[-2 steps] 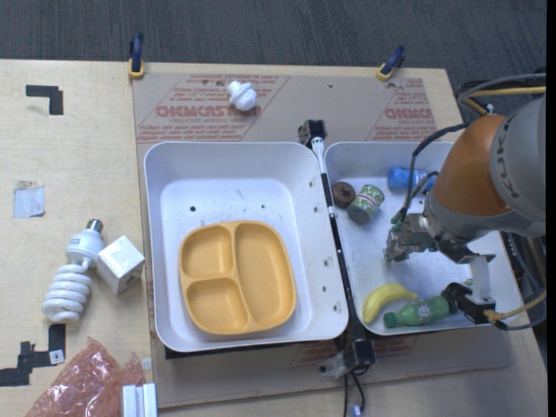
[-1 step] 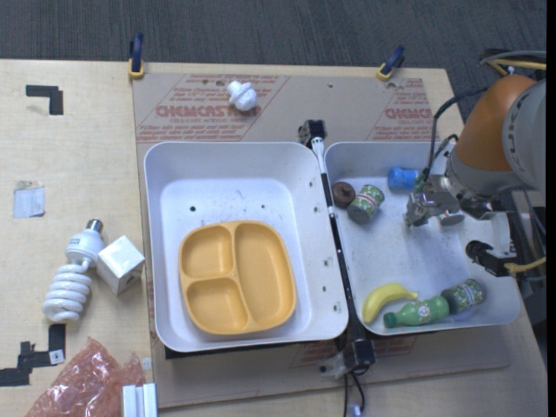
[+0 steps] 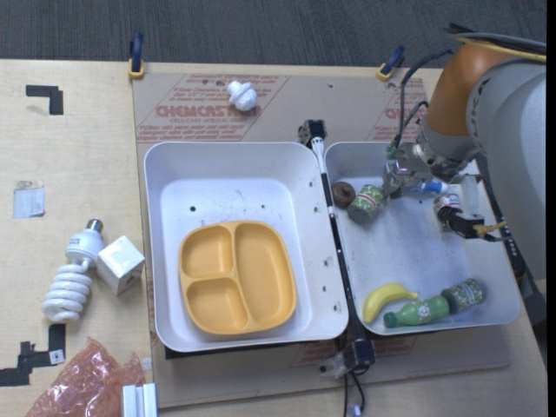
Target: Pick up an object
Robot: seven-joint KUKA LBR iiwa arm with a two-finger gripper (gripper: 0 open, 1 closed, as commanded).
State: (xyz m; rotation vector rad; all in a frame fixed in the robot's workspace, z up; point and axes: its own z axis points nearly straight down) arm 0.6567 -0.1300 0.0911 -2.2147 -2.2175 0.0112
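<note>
My gripper (image 3: 397, 177) hangs low over the far part of the right bin (image 3: 408, 250), reaching in from the right. Just left of it and slightly nearer lies a small can with a green label (image 3: 367, 201), on its side, close to the gripper or touching it. A small brown round object (image 3: 343, 194) rests by the bin's left wall. Near the front wall lie a yellow banana (image 3: 388, 300) and a green bottle (image 3: 434, 305) side by side. Nothing is visibly lifted off the bin floor.
The left bin (image 3: 217, 189) holds a yellow divided plate (image 3: 236, 276). Outside the bins on the left lie a spiral light bulb (image 3: 71, 276), a white cube (image 3: 120, 264) and a red mesh bag (image 3: 87, 380). A small white object (image 3: 242, 95) sits behind the left bin.
</note>
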